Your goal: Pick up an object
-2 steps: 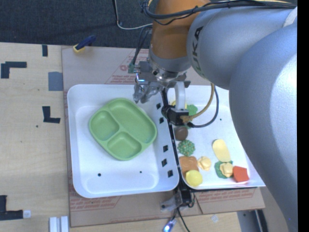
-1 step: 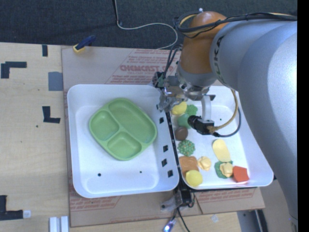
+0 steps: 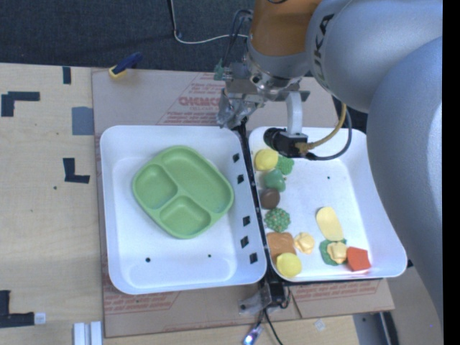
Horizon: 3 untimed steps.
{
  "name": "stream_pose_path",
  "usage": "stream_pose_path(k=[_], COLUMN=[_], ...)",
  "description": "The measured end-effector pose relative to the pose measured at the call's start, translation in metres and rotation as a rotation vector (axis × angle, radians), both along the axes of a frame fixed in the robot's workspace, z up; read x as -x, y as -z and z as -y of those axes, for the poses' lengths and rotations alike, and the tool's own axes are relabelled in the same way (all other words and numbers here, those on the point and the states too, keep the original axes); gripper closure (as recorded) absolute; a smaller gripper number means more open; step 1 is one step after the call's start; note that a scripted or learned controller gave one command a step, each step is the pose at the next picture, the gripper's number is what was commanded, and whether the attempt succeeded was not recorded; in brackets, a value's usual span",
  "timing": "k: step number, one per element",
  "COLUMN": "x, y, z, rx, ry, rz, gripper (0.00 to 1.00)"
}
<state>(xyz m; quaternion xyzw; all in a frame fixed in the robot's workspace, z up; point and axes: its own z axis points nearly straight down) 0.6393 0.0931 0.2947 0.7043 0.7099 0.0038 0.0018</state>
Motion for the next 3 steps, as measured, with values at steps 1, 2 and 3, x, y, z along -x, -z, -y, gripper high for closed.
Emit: stream_pose_path(k=[1, 2, 3], x=[0.005, 0.054, 0.117], y=[0.04, 0.102, 0.025], z=[-0.03, 0.009, 0.025], rx=[0.005, 0.006, 0.003], ry=[0.004, 0.01, 0.009], rz=[-0.016, -0.022, -0.01], gripper=[1.0, 1.0, 1.0])
